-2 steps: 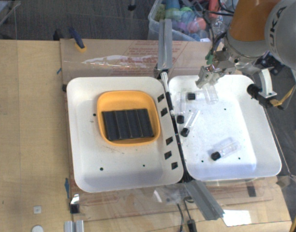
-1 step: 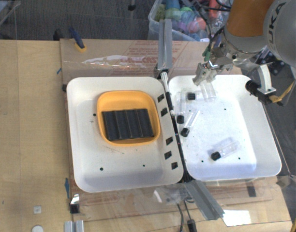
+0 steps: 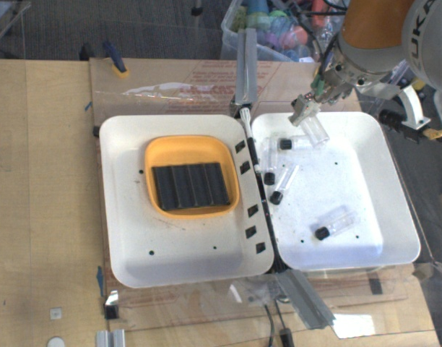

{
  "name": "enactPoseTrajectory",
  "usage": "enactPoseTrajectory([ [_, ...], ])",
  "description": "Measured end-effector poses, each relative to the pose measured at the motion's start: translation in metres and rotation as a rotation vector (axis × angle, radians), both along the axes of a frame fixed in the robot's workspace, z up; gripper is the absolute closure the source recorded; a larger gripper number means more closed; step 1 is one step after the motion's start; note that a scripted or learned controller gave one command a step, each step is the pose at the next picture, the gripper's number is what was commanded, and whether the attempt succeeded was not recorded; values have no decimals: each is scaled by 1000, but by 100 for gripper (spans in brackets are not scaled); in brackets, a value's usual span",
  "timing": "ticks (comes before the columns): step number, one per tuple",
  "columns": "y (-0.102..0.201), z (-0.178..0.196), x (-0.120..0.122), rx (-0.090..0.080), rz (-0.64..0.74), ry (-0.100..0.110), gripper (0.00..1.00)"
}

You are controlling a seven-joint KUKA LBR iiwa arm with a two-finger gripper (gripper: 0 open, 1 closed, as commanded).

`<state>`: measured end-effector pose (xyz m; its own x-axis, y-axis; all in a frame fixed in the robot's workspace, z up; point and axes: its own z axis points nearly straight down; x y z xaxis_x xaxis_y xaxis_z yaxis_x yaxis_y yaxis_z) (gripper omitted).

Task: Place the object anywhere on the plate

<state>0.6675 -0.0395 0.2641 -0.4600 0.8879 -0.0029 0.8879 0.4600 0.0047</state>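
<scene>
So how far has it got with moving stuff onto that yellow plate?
Nothing looks done: the yellow plate holds just a dark ribbed insert. The gripper hangs over the right bin. Several clear vials lie there, waiting to be moved.

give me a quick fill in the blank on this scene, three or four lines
1. The yellow plate sits in the ____ bin.
2. The dark ridged block rests on the ____.
3. The clear vials with black caps lie in the ____ bin.
4. The claw hangs over the ____ edge of the right bin.

Missing words: left; plate; right; far
</scene>
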Motion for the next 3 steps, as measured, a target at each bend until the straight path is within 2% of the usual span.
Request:
enactPoseTrajectory([
  [2, 19, 40, -6, -2, 396, -2, 100],
  [3, 22, 43, -12, -1, 496, 2, 100],
])
